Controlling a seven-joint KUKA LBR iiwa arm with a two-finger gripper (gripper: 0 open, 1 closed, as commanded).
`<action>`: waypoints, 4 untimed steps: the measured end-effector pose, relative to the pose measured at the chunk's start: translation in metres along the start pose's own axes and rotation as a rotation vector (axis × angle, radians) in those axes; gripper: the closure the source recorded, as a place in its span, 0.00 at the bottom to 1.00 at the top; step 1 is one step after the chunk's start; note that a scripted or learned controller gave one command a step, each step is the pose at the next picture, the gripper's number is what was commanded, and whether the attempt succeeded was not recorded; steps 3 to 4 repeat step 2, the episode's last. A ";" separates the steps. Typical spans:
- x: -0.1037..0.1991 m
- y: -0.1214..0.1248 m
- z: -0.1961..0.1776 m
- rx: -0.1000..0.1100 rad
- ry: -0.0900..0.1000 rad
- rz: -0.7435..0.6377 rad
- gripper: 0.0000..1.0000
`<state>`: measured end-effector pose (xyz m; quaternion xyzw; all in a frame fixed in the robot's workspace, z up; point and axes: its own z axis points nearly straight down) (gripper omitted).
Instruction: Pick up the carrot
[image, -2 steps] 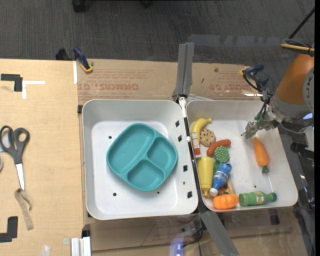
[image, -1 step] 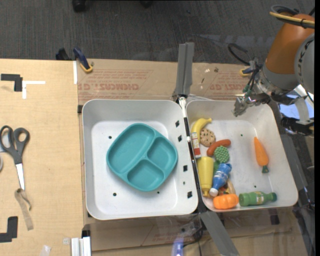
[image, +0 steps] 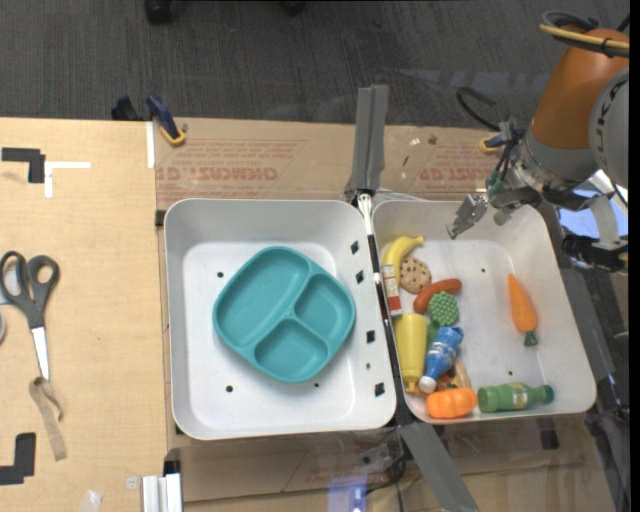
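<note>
Orange, the carrot (image: 521, 305) is seen lying loose in the right bin (image: 570, 330); the pincer (image: 478, 212) is held apart above the bin's far rim, nothing gripped.

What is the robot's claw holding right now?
Nothing. The gripper hangs over the top edge of the right bin, with nothing between its fingers. The carrot lies apart from it on the bin floor.

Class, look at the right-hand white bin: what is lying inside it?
Inside the right bin lie a carrot by itself, plus a banana, cookie, sausage, yellow bottle, blue bottle, green bottle and small pumpkin. Anything beneath that pile is covered.
</note>
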<state>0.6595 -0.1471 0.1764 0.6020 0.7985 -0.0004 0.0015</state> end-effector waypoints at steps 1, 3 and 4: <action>-0.058 -0.039 0.085 0.002 0.006 0.080 0.00; -0.043 -0.100 0.084 0.000 0.010 0.070 0.00; -0.043 -0.100 0.084 0.000 0.010 0.070 0.00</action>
